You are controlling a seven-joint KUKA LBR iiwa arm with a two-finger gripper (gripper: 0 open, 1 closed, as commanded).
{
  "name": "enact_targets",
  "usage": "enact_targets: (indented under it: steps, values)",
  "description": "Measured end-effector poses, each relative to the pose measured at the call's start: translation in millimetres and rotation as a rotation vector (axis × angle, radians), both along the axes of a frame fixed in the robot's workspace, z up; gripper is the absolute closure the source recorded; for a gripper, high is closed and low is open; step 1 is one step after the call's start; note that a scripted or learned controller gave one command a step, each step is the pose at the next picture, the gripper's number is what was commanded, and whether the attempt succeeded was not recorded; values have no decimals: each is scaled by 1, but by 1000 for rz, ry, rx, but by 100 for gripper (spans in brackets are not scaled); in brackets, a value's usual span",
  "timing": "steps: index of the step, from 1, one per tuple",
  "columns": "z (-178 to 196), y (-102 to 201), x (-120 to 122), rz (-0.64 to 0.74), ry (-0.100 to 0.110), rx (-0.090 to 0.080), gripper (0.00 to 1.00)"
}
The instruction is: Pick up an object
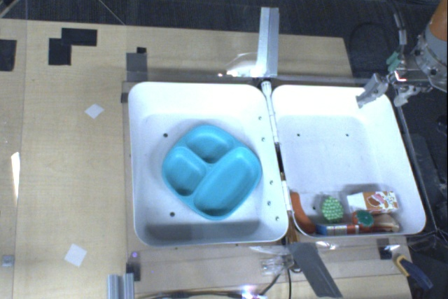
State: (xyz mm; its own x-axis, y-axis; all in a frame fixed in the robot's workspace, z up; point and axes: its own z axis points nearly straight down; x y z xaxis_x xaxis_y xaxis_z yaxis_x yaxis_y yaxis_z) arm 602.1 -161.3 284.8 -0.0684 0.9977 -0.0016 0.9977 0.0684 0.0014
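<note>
Several small objects lie bunched along the front edge of the right bin [350, 143]: a green knobbly ball [332, 207], a small box with a red and white label [378, 202], a teal piece [364, 218], a curved orange piece [299, 210] and a brown stick-like item [381, 226]. My gripper [383, 94] hangs over the far right corner of that bin, well away from the objects. It is open, with nothing between its fingers.
The left bin [150, 150] holds a blue divided plate [211, 170]. A metal post [269, 45] stands behind the seam between the bins. The arm comes in over the right bin's far right rim. Wooden benchtop lies to the left.
</note>
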Motion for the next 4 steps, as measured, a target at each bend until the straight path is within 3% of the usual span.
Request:
enact_targets:
  steps: [1,2,3,4]
  values:
    - [-129,-11,-52,116,4,3,0]
    - [-155,-22,-15,239,0,1,0]
    - [-154,5,-100,217,-2,0,0]
    - [-195,41,-108,302,-11,-5,0]
